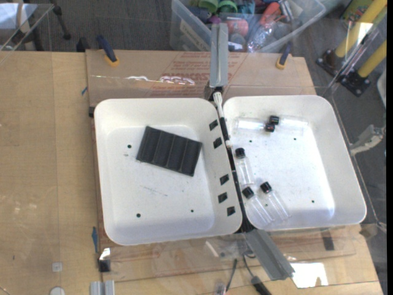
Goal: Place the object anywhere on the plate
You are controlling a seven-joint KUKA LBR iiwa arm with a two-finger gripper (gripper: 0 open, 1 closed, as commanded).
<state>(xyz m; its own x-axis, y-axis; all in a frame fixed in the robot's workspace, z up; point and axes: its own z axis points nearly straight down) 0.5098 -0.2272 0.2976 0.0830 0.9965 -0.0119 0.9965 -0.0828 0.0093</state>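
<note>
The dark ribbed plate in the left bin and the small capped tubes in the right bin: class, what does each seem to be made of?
The dark ribbed plate looks like matte black plastic or rubber: it shows no shine, and moulded grooves run across it. The capped tubes look like clear plastic or glass, since the white bin shows through them, with black caps, probably plastic.

Two bins side by side on bench. Left bin: ridged plate lying flat, at 11 o'clock from bin centre. Right bin: one vial at 12 o'clock near back wall; three vials clustered at 7 o'clock near divider. Tub of clutter behind bins.
</note>
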